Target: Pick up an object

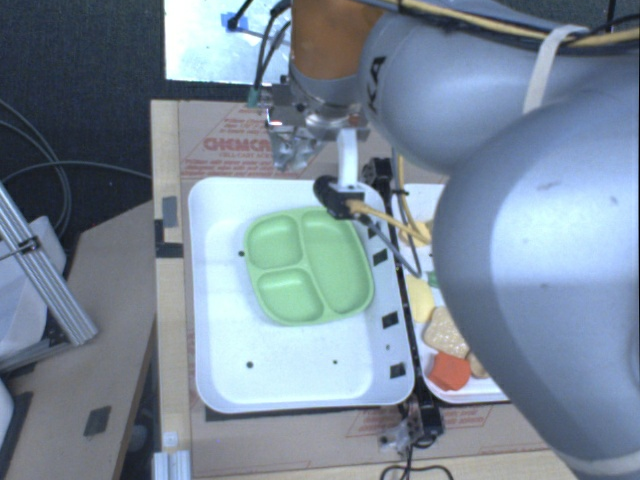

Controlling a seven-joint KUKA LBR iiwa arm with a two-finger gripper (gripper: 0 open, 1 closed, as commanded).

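Objects to pick lie in both bins. Nearest the camera, in the right bin (478,396), sits a red piece (450,372), with a tan cracker (446,336) touching it just behind and a yellow piece (420,294) farther back along the bin's left wall; the arm (530,228) hangs over the remainder of that bin and hides it. Next out, the left bin (222,368) holds a green plate (305,268) with three compartments. It lies flat in the bin's middle-to-far part, its longer side running roughly across the view and dipping toward the right. Farthest out, the gripper (289,151) hangs over the far rim of the left bin, above the cardboard beyond it, apart from every object. Whether it is open or closed I cannot tell at this size, and nothing shows in its grasp. From the gripper the plate lies toward the camera and slightly right, and it is by far the closest object, the small pieces being well off to the right and nearer the camera. In my judgement a pick on the plate means travelling back toward the camera and meeting its thin raised rim, since the flat face offers no hold.
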